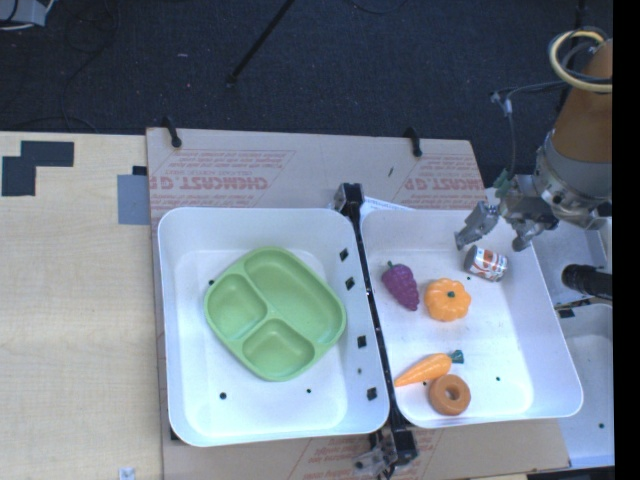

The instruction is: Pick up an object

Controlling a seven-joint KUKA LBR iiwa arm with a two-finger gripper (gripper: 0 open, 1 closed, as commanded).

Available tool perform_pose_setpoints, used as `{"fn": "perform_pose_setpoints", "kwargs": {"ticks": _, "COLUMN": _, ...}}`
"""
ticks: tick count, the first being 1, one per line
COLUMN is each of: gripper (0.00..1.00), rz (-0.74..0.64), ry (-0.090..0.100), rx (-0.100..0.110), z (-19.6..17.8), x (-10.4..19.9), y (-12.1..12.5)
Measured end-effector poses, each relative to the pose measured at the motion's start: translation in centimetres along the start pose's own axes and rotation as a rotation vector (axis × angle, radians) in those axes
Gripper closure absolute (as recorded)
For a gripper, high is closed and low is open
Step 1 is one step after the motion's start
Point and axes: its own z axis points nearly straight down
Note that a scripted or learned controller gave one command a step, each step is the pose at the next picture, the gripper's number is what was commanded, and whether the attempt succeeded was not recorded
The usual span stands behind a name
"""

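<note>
Nothing picked up yet. Gripper (503,229) spread apart, grasping nothing, just above the small can (487,263). Left: to descend, clamp, and lift.

A: Where does the camera sit?
B: Fixed above the bench (70,298), looking down at a slant on both white bins (185,268).
A: And the arm (580,138)?
B: It enters from the right edge.

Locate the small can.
The small can lies in the right bin, near its far right edge, beside the pumpkin, just below the gripper.
</note>
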Motion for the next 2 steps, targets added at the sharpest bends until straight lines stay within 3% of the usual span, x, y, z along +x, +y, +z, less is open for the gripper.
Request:
{"fn": "perform_pose_setpoints", "kwargs": {"ticks": 1, "gripper": 0.00, "rz": -0.002, "ry": -0.002, "rx": -0.012, "z": -0.8, "x": 0.0, "y": 0.2}}
{"fn": "perform_pose_setpoints", "kwargs": {"ticks": 2, "gripper": 0.00, "rz": -0.004, "ry": 0.000, "rx": -0.007, "z": 4.9, "x": 0.7, "y": 0.9}}
